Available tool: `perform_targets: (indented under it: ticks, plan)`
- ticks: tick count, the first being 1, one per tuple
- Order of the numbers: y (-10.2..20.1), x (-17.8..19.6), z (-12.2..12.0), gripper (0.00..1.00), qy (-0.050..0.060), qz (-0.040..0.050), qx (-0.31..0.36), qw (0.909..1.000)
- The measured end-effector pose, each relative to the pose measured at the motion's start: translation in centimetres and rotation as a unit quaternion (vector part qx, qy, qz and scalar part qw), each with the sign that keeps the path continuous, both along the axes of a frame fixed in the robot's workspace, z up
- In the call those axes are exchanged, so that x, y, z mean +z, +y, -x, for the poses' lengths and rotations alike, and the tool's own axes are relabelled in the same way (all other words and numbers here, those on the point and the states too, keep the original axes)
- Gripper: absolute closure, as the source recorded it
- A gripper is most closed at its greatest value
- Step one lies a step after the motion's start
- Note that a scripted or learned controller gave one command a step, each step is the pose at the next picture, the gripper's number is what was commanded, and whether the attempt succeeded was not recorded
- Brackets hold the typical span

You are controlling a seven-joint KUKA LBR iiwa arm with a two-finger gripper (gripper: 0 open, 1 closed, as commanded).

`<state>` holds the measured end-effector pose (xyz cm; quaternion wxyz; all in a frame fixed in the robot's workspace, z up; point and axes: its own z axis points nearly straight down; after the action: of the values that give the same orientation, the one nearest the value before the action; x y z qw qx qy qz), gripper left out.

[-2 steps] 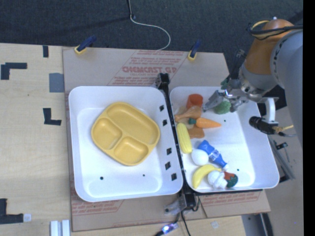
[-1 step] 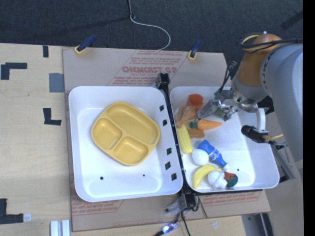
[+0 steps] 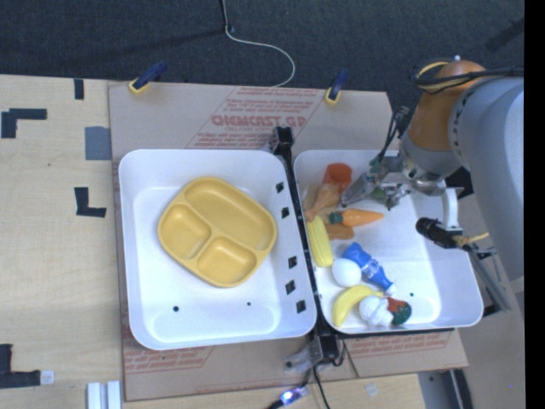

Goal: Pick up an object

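Your tool (image 3: 368,187) hovers in the right bin (image 3: 451,313), just above the toy carrot (image 3: 358,218); you cannot tell its grip state. A yellow tray (image 3: 217,231) fills the left bin (image 3: 145,313).

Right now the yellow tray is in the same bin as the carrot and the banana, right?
Not quite. The camera view shows the yellow tray alone in the left bin. The carrot and the banana lie in the right bin.
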<state>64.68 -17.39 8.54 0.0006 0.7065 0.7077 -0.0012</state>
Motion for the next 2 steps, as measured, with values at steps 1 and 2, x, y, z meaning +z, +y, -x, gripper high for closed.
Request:
perform_targets:
  ticks: [1,2]
  plan:
    - [0.1,1.0,0.0,1.00,0.000,0.0002,0.001,1.0000]
    - [-0.3,5.4,0.4,1.00,-0.001,-0.0011,-0.001,1.0000]
